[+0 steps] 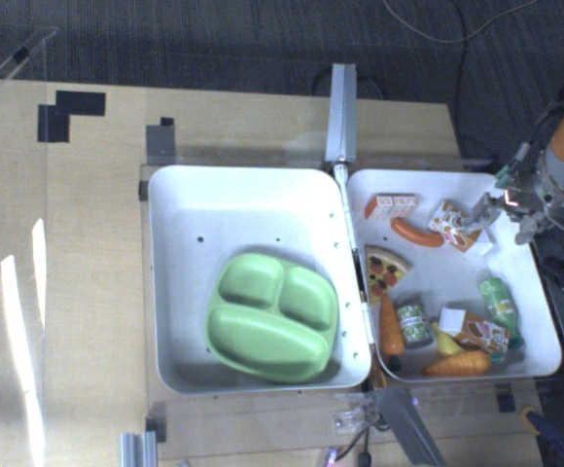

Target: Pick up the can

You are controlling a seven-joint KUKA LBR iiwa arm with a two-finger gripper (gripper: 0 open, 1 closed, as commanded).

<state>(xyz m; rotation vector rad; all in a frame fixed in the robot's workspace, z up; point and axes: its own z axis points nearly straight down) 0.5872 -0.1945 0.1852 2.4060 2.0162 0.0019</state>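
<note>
The left bin (165, 261) carries a green divided plate (272, 316) toward its front edge. In the right bin (545, 290), the can (413, 324), green-labelled with no readable writing, stands near the front edge beside an upright carrot (390, 327). The gripper (478, 216) hangs over the back right corner, just above a small carton (451, 224); whether it grips anything cannot be told.
</note>
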